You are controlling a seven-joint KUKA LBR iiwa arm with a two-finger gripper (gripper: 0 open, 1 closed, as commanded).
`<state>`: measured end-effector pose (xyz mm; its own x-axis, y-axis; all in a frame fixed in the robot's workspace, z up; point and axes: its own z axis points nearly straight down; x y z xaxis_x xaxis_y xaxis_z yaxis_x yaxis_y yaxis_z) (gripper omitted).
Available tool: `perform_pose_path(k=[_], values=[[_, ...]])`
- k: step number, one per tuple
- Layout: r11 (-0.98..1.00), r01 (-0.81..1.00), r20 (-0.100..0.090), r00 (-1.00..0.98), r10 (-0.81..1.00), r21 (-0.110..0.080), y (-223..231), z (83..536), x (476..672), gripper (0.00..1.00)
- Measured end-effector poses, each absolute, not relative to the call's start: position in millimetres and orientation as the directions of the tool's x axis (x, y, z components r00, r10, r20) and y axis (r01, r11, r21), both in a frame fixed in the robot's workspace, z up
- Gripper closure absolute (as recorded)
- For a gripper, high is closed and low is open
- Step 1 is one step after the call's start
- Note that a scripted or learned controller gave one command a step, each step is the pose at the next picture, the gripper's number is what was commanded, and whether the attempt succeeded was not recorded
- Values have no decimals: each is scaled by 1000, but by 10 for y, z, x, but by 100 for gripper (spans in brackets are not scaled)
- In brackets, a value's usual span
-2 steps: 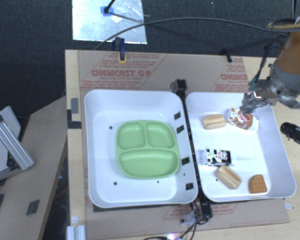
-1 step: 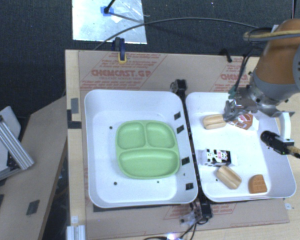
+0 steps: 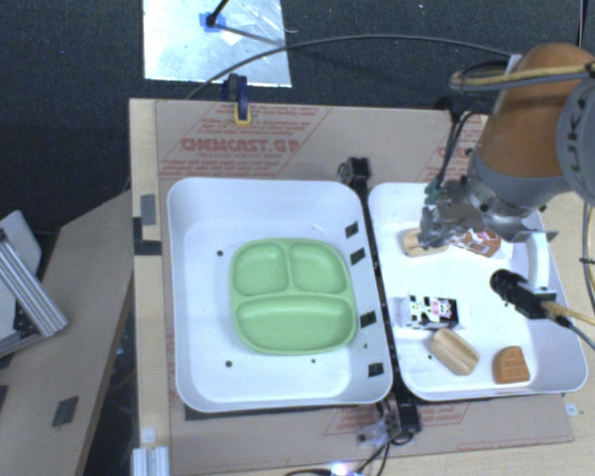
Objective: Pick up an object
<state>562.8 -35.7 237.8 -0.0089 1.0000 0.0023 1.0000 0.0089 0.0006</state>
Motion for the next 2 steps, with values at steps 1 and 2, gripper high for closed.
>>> perform_pose_path(k=[1,2], values=[[10,1000,2,-10,1000,0,126,2442,5450,100],[9,1000,2,-9,1000,-1,629,2263,5242,100]])
